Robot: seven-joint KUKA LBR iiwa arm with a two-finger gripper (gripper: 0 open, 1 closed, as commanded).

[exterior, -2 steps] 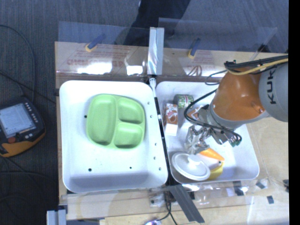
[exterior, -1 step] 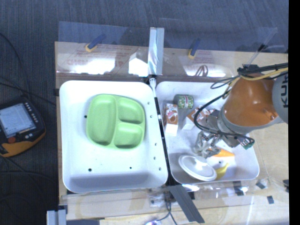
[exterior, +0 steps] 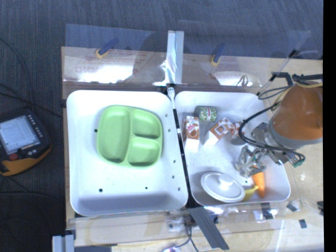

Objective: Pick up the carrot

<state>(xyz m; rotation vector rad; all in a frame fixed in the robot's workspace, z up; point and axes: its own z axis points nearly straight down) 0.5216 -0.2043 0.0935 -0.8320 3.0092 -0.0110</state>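
Green divided plate [exterior: 129,135] far off to the left of the gripper [exterior: 250,162], in the other bin [exterior: 84,193]. White bowl [exterior: 223,187] lower left. Carrot [exterior: 259,184] just below the gripper, unheld. Finger opening: cannot tell.

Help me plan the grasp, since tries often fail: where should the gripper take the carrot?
Probably across the carrot's exposed orange middle, coming from above. It lies near the bin's right wall, with the white bowl close on its left, so a side approach looks cramped.
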